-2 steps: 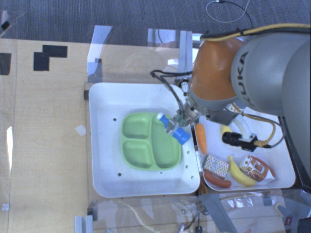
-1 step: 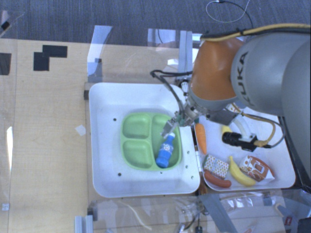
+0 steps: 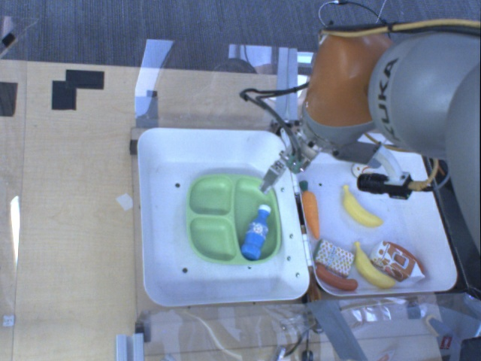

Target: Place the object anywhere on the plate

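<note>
A blue bottle (image 3: 257,233) is seen lying on the right compartment of the green plate (image 3: 214,220) in the left bin (image 3: 161,224). The gripper (image 3: 272,176) is held above the plate's far right edge; its fingers are apart and hold nothing.

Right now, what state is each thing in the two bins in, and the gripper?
Blue bottle: lying on its side in the green plate's right compartment.
Green plate: flat in the left bin.
Gripper: above the plate's upper right edge, nothing between its jaws.
Carrot, two bananas, sausage, two packets: lying in the right bin.
</note>
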